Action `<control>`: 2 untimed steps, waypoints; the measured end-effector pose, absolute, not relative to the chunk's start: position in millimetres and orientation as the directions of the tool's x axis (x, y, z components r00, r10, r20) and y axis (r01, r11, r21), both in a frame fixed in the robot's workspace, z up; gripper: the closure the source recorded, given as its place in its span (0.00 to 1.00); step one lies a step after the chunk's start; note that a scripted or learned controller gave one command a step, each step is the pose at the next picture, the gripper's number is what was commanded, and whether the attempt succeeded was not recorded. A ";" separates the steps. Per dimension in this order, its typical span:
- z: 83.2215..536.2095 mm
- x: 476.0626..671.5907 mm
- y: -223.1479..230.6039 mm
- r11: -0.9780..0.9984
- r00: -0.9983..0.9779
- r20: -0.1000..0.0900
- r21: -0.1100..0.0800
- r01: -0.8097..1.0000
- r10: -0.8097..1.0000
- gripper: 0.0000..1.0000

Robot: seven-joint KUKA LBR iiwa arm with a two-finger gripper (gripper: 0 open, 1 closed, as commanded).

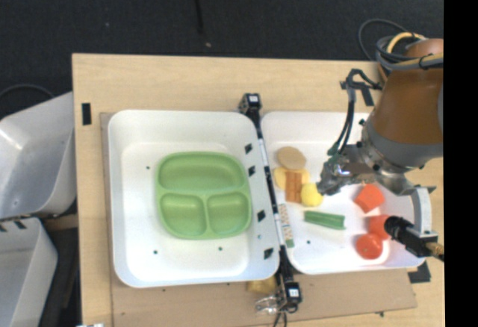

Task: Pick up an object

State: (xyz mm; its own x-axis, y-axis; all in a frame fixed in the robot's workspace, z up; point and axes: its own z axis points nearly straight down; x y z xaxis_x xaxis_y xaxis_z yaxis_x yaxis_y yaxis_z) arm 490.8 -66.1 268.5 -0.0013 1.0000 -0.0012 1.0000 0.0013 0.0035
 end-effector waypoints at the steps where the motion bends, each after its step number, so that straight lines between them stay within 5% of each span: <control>1: 223.8 488.8 -97.2 -0.003 0.003 -0.002 -0.003 1.000 1.000 1.00; 2: 236.6 490.6 -96.1 0.000 0.000 -0.001 0.003 1.000 1.000 1.00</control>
